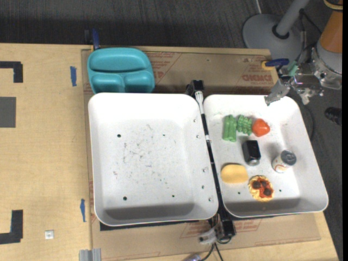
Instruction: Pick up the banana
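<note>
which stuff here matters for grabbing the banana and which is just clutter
For the job:
- pincer, over the right bin's far rim
- right bin
- no clear banana; nearest match is the yellow rounded item

Lying about:
- green item
- orange-red item
- black block
- teal tray
- left bin

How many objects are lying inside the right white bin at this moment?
6: a green item and a second green item at upper left, orange-red piece beside them, black object mid-bin, small round can right, yellow lump and pizza-like slice in front.
</note>
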Robot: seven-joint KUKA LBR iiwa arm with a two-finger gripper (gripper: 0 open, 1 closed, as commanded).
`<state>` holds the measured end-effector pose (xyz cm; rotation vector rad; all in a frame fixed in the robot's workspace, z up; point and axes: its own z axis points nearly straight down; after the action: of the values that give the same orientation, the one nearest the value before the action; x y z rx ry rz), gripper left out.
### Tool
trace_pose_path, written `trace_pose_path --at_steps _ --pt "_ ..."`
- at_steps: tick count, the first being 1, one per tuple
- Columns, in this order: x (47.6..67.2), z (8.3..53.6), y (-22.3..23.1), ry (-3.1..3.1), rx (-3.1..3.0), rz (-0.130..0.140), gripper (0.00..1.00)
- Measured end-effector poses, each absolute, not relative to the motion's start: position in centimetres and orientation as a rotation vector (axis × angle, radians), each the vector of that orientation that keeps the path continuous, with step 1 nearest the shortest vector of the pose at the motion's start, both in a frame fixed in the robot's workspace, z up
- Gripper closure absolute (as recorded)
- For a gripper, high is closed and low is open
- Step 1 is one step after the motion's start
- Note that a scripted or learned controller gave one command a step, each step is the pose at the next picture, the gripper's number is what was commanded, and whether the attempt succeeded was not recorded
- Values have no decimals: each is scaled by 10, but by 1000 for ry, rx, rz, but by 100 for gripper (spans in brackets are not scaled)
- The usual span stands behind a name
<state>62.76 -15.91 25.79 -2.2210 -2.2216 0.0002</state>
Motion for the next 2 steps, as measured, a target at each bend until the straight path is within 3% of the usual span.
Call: trace_pose_path --at_steps 1,2 --pt "562 85 -122 -2354 -2080 -1 0" --pt "479 185 -33 -2232 -2207 1 0"
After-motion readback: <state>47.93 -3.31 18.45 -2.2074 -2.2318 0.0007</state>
